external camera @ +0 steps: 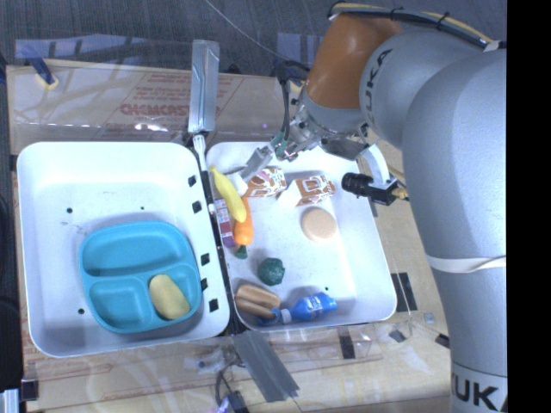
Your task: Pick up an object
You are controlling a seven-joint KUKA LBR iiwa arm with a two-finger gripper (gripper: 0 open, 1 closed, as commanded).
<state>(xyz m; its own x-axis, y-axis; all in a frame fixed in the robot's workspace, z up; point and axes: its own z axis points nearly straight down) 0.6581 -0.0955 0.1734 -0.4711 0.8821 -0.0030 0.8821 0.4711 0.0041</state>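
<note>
Gripper [263, 157] of the grey arm [448, 144] hung over the far end of the right bin [379, 265], just above the printed snack packet [269, 181]. Its fingers were too blurred against the white wall to say whether they stood spread or pressed together, and nothing was seen pinched between them. All places below are given from that packet, the likeliest target. A second packet [312, 188] lay just to its right; a tan round disc [319, 224] lay beyond that, nearer the camera. A banana [227, 193] and an orange carrot [244, 230] lay to its left along the bin's wall. A green ball [272, 270], a bread roll [257, 298] and a blue bottle [312, 307] lay well nearer the camera. Far to its left, in the other bin, a blue tray [129, 256] held a yellow potato [170, 296]. The packet looked light, thin and crinkly, probably slippery film; a hold across its narrow width, near the middle, seemed soundest.
</note>
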